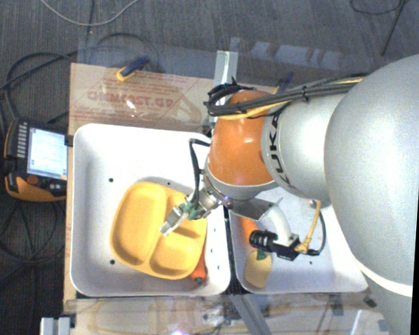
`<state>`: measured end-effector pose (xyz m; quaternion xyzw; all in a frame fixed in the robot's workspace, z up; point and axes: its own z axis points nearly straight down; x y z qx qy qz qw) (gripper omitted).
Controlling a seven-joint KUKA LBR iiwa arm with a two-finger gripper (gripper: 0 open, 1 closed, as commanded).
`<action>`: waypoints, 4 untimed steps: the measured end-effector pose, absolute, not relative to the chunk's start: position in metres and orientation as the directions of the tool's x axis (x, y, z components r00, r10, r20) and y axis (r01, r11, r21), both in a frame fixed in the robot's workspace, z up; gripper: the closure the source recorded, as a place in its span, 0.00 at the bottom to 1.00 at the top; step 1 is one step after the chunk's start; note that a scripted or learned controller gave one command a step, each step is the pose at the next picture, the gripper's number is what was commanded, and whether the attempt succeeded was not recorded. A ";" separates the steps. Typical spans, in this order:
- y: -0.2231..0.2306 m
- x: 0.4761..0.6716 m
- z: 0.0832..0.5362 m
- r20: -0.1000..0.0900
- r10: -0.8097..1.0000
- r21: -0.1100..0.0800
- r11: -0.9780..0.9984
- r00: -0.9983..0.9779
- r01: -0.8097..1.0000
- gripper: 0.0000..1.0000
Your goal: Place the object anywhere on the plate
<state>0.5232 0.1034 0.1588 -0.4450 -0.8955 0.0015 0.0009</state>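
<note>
Even overhead light, fairly bright – no hard shadows. The white bins [86,190] are near blown out, the left one's walls losing detail. Soft sheen on the grey arm [368,153] and its orange band [243,148]; small hot glare on the board [131,106] behind. The arm looms large and slightly soft – close to lens. Dark carpet [32,36] stays dim, mild grain. Yellow plate [155,231] evenly lit, faint shade beneath it.

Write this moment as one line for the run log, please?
arm: grey, orange-banded, reaching over left white bin | claw: above yellow divided plastic plate | small orange object: beside plate's edge
</note>
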 end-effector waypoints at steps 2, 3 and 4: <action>0.104 0.523 0.167 0.002 0.797 -0.005 0.604 -0.604 0.797 0.00; 0.104 0.523 0.175 0.003 0.797 -0.007 0.604 -0.604 0.797 1.00; 0.104 0.523 0.175 0.003 0.797 -0.007 0.604 -0.604 0.797 0.00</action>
